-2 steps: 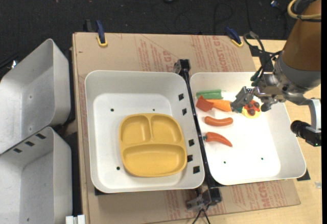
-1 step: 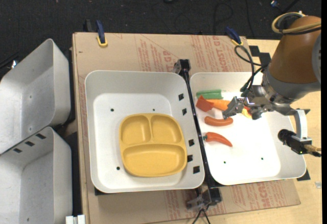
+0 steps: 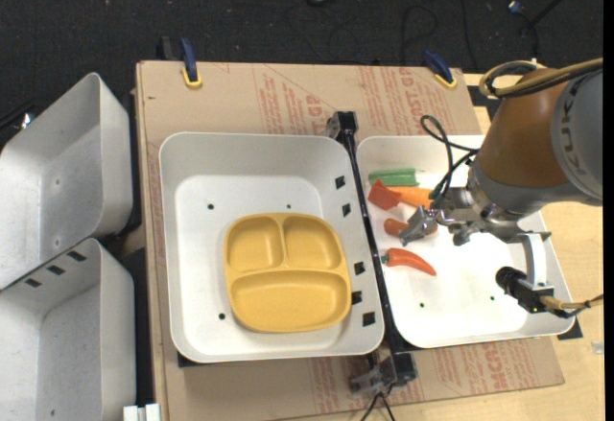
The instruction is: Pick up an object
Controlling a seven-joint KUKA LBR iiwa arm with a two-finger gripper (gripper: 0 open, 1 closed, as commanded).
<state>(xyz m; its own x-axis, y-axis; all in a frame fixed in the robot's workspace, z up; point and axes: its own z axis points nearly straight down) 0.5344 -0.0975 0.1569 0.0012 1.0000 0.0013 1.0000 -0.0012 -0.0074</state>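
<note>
Closest to the lens, a yellow divided plate point(image 3: 286, 272) lay in the left bin point(image 3: 182, 246), its three compartments facing up. Beside it, the right bin point(image 3: 460, 314) held a small cluster of toy food near its left wall: a green piece point(image 3: 393, 176) at the far end, an orange carrot-like piece point(image 3: 414, 195) just beside it, a red piece point(image 3: 382, 196) touching that group, and a red-orange pepper point(image 3: 411, 261) lying apart, nearer the bin's middle. Over this bin, the grey arm with its orange band point(image 3: 523, 136) reached in from the right. Its gripper point(image 3: 418, 225) hung just above the cluster, between the carrot and the pepper; whether its fingers were parted or closed could not be told, and nothing was clearly caught between them.
</note>
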